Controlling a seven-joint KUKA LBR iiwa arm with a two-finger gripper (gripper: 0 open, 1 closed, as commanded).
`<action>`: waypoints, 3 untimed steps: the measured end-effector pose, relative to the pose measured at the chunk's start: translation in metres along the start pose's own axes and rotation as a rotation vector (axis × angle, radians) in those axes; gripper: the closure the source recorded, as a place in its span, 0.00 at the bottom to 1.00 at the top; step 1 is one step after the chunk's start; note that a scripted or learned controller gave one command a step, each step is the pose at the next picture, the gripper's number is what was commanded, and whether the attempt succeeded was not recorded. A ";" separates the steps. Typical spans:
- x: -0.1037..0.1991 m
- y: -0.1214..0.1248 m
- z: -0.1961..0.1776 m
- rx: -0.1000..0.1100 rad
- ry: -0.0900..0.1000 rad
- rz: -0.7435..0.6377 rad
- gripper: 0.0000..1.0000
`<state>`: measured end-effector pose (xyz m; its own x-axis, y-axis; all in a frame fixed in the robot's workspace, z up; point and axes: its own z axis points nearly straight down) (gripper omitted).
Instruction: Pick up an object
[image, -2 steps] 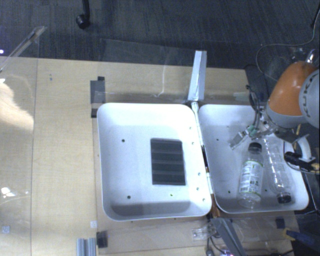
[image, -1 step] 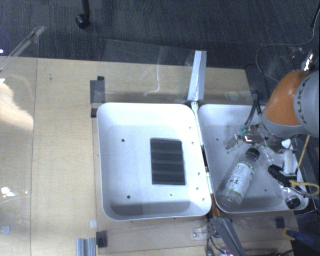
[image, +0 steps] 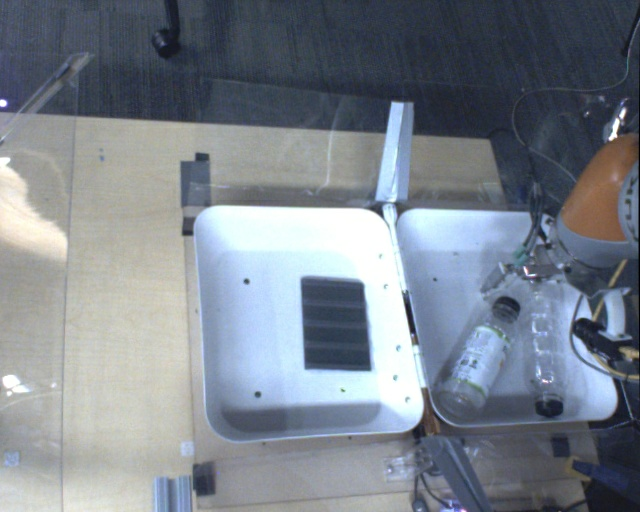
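Two shallow white bins were seen side by side on the wooden surface. In the left bin a dark rectangular object with ribbed strips was lying flat near the middle of the floor, well apart from all the walls. The right bin carried two clear plastic bottles in its lower part. The first bottle, marked with a pale green label and closed with a dark cap, was lying tilted, with the cap pointing up and to the right and the base near the lower left corner of the bin. The second bottle, fully transparent, was lying almost straight along the right side of the bin, with its dark cap turned toward the near wall. The two bottles were placed near each other but were not seen touching. The arm was reaching in from the right, with its orange band visible above the grey wrist. The tool was found low over the upper right part of the right bin, just above the neck end of the labelled bottle. Whether the tool was spread or pressed together could not be told, and nothing was seen held in it.
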<state>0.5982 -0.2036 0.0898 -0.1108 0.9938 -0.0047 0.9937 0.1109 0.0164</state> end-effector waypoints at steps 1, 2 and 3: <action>0.011 -0.017 -0.012 -0.038 -0.019 -0.237 0.00; 0.016 -0.019 -0.012 -0.037 -0.020 -0.361 0.00; 0.043 -0.017 -0.009 -0.031 -0.015 -0.462 0.00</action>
